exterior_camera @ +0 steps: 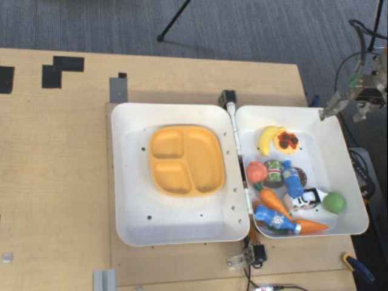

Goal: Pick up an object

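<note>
Judging by shape, banana (268,139) looks light, stiff; grip mid-body. Gripper (332,109) state: cannot tell.

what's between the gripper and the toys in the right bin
Nothing visible. The gripper sits off the right bin's upper right corner, outside its rim. The nearest toys, the banana and the green ball, lie open from above. The toys at the bin's lower left are packed together.
</note>
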Robot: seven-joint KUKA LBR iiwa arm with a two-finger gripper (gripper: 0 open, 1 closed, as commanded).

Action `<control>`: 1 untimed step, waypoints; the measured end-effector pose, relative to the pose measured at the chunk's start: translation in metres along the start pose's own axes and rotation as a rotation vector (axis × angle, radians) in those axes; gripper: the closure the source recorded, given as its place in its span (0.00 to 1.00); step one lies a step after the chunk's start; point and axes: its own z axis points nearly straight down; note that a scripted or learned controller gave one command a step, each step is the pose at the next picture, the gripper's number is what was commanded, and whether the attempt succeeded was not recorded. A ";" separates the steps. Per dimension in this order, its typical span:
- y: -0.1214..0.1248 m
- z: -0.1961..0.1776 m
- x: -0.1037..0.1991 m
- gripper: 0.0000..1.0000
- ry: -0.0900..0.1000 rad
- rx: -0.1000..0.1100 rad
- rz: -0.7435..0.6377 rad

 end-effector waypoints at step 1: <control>-0.028 0.140 0.009 0.00 0.002 0.005 -0.023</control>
